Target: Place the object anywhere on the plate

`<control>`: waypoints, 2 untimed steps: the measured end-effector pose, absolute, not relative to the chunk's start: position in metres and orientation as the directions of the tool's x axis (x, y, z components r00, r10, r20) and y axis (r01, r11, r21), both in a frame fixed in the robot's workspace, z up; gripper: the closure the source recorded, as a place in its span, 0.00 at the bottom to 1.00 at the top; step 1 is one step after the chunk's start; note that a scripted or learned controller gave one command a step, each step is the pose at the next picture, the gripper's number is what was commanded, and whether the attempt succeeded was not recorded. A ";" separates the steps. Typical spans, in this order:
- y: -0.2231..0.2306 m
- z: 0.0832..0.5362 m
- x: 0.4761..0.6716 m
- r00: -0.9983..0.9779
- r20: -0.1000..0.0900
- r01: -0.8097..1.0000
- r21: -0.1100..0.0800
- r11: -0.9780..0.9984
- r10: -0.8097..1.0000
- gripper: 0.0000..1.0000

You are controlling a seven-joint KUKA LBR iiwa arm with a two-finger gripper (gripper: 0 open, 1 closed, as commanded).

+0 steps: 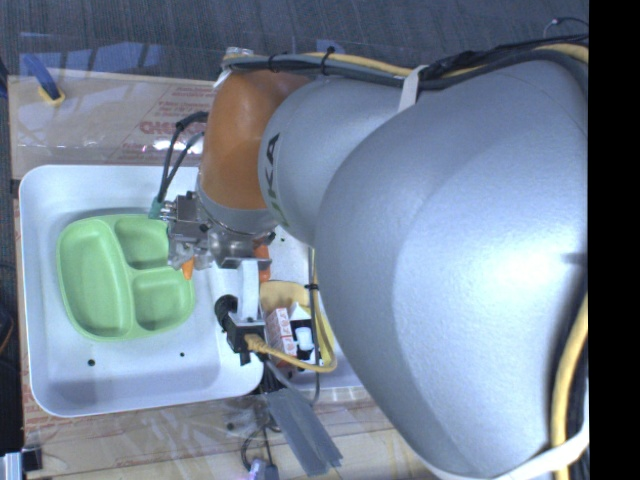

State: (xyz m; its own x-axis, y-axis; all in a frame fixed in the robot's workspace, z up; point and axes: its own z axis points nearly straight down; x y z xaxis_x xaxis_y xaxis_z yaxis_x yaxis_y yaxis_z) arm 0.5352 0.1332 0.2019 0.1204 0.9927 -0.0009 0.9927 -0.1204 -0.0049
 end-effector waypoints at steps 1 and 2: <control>0.141 0.208 0.548 0.061 -0.001 0.998 -0.002 -0.061 0.998 1.00; 0.141 0.208 0.548 0.061 -0.001 0.998 -0.002 -0.061 0.998 0.00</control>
